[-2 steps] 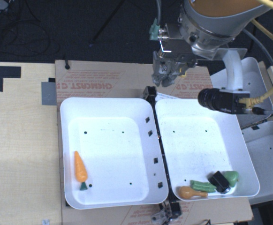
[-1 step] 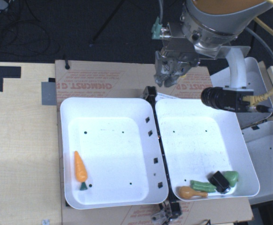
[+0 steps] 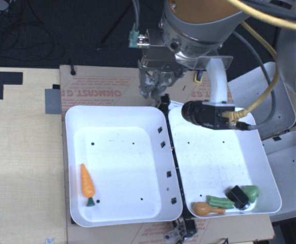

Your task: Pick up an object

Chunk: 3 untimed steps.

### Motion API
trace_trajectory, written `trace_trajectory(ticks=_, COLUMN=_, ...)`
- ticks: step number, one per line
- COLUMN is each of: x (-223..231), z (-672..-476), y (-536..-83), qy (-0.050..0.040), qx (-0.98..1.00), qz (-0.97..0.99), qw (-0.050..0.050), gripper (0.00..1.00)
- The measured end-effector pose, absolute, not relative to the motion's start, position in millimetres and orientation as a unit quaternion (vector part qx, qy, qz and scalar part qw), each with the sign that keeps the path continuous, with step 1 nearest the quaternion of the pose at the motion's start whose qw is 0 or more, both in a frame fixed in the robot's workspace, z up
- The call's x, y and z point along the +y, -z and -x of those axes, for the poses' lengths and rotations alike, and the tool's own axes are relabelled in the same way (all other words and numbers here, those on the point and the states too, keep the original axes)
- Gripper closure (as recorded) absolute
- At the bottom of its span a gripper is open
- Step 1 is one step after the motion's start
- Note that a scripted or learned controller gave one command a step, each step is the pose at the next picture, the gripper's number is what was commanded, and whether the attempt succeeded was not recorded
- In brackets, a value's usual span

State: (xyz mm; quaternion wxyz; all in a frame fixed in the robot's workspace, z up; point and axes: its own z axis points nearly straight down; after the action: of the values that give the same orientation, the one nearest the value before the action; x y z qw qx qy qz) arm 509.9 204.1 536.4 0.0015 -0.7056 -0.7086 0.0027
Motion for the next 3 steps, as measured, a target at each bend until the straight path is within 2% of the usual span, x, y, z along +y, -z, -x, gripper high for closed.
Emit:
trace_trajectory(ticks=1, x=91.2, z=-487.5, y=-410.4, qy=-0.0087, qx=-0.703, qz=0.711, qw=0.004, gripper=1.0)
trace_trajectory(ticks=2, x=83.0, z=-497.9, y=-495.8, qy=0.0021, qx=-0.707, qz=0.708, qw=-0.002, gripper=1.0)
trace_trajectory(ticks=3, x=92.4, z=-542.2, y=-285.5, qy=-0.0061, qx=-0.707, qz=0.707, qw=0.004, gripper=1.0)
